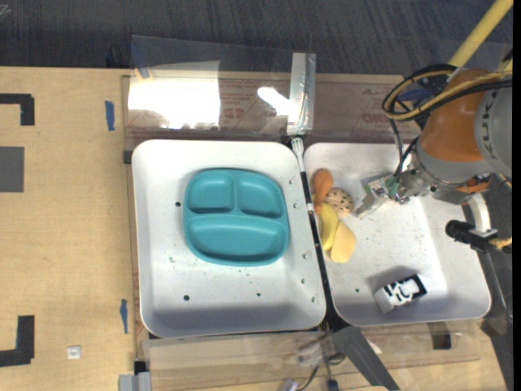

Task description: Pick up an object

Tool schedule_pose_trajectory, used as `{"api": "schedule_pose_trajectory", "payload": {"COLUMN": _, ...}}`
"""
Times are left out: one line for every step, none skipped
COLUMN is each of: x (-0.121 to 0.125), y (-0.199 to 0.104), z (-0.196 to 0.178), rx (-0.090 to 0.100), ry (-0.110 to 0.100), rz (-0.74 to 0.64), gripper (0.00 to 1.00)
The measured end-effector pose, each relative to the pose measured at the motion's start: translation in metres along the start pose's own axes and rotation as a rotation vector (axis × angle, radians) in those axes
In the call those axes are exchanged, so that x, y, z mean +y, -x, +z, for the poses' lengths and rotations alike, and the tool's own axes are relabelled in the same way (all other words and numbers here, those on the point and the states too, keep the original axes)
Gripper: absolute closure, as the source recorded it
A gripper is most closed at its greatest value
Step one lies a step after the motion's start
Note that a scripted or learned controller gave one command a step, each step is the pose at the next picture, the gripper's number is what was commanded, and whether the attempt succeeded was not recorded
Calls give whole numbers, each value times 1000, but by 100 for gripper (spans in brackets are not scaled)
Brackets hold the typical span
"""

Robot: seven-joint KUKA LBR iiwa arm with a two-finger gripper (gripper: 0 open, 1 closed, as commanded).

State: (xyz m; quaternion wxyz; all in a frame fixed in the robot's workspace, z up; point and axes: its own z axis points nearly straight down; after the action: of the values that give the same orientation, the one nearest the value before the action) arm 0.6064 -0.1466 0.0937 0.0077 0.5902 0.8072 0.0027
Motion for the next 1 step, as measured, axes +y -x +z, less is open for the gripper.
{"api": "schedule_pose_trajectory", "payload": {"x": 27, "y": 44, "z": 8, "rx": 6, "ry": -11, "rz": 146, "gripper": 0}}
